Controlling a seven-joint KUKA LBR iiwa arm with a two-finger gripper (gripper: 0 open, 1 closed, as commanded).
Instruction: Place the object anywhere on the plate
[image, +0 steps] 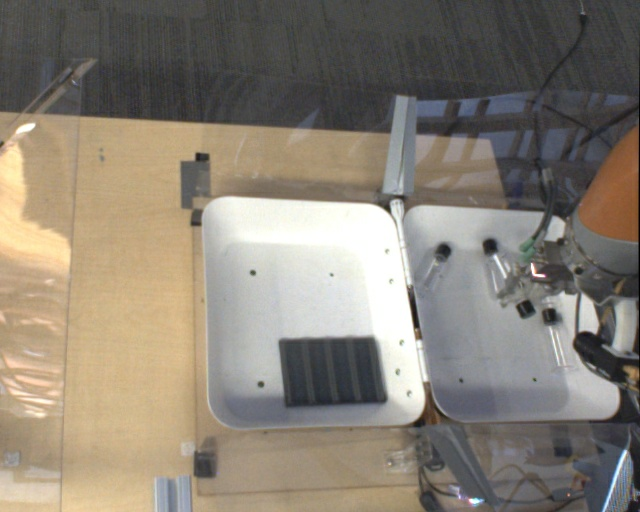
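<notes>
- A pale wooden bench carries two shallow white bins side by side, seen from above at a slant.
- The left bin holds a dark ribbed rectangular plate — it lies flat near the bin's front edge, slightly toward the front right corner.
- The right bin holds several small clear vials with black caps.
- One vial lies near the right bin's back left corner, apart from the others.
- A second vial lies near the middle of the bin's back edge, its cap toward the back.
- Further clear vials lie toward the bin's right edge, close beside the gripper; how many is hard to tell.
- The grey arm with its orange band reaches in over the right bin's back right corner.
- The gripper sits low over the cluster of vials — whether its fingers are apart or together, or around a vial, cannot be told.
</notes>
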